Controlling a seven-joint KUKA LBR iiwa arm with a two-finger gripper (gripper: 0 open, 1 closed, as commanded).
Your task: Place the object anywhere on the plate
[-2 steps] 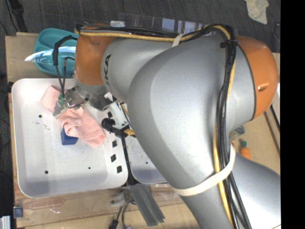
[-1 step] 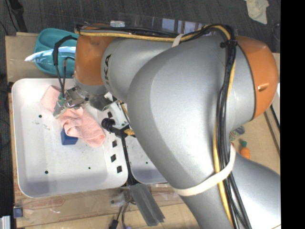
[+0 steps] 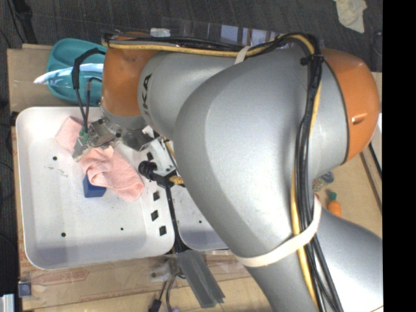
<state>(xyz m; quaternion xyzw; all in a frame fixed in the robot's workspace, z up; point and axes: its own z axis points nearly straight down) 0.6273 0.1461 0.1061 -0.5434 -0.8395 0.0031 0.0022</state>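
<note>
The grey arm [image 3: 260,148] fills most of the view, its claw [image 3: 84,142] down in the left bin [image 3: 39,239] on a crumpled pink cloth [image 3: 114,171] — whether the claw is apart or together, I cannot tell. A blue block [image 3: 93,188] lies just beside the cloth (touching its edge) — a teal object [image 3: 65,64] sits beyond the bin on the tabletop [image 3: 19,64]

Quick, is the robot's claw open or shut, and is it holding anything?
Claw: low over the pink cloth in the left bin; open or shut cannot be told, nor whether it holds anything.
</note>
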